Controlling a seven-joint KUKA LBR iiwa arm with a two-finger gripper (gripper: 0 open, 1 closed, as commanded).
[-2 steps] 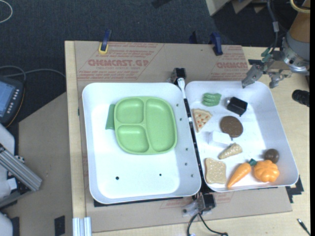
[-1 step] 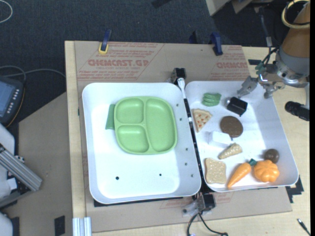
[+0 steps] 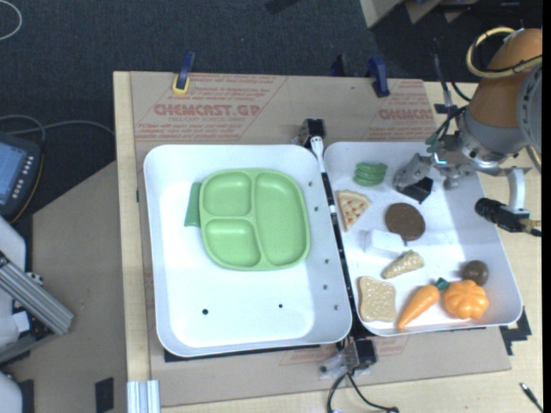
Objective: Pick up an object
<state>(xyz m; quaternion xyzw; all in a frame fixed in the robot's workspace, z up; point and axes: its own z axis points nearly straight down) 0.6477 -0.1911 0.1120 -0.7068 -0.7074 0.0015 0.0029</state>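
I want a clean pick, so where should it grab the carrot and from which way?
Take the carrot across its thick orange body just below the green top, coming straight down. It lies flat and slanted, tip toward the bread slice, pumpkin beside its top, so close across its width.

**Bench layout: two bins side by side**

Left bin: divided plate in its far half, toward the right wall.

Right bin: pickle slices at the far left corner; pizza slice by the left wall; cookie mid-bin; bread slice, carrot and pumpkin along the near edge, left to right. Gripper above the far part, right of the pickle slices.
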